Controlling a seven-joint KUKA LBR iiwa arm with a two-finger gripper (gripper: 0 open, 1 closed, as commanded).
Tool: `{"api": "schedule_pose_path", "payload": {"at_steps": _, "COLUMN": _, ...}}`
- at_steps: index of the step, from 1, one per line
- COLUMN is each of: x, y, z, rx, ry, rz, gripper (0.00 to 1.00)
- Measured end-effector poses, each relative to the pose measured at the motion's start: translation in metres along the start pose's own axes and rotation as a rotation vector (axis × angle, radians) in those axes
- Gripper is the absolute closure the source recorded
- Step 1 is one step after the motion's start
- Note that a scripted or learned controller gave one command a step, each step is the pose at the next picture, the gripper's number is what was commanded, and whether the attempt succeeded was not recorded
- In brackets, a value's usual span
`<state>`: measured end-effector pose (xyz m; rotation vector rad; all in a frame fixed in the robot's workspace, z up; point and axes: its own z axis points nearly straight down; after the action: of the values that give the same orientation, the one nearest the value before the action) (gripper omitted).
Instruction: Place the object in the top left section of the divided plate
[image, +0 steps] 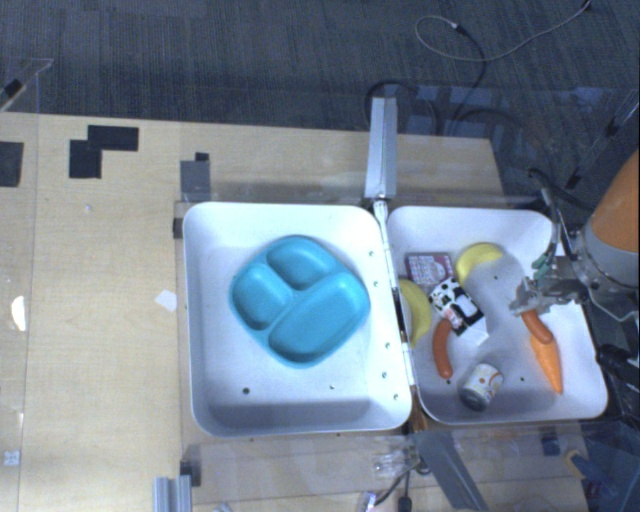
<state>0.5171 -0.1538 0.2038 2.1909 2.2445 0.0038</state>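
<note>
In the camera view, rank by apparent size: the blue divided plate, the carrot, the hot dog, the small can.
1. blue divided plate, clearly largest
2. carrot
3. hot dog, slightly smaller than the carrot
4. small can, close to the hot dog; ranking unsure

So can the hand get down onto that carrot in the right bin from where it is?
Probably yes. The hand hangs just above the carrot's upper end in the right bin, and nothing lies on top of the carrot.

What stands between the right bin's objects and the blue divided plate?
Only the bins' adjoining rims. The divided plate lies in the left bin; the carrot beside the gripper must be lifted over them.
</note>
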Motion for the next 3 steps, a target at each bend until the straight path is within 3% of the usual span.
{"api": "schedule_pose_path", "payload": {"at_steps": 1, "x": 0.021, "y": -0.029, "z": 0.053, "rx": 0.002, "ry": 0.001, "rz": 0.081, "gripper": 1.00}}
{"api": "schedule_pose_path", "payload": {"at_steps": 2, "x": 0.021, "y": -0.029, "z": 0.053, "rx": 0.002, "ry": 0.001, "rz": 0.082, "gripper": 0.00}}
{"api": "schedule_pose_path", "payload": {"at_steps": 3, "x": 0.047, "y": 0.016, "z": 0.027, "rx": 0.001, "ry": 0.002, "rz": -0.013, "gripper": 0.00}}
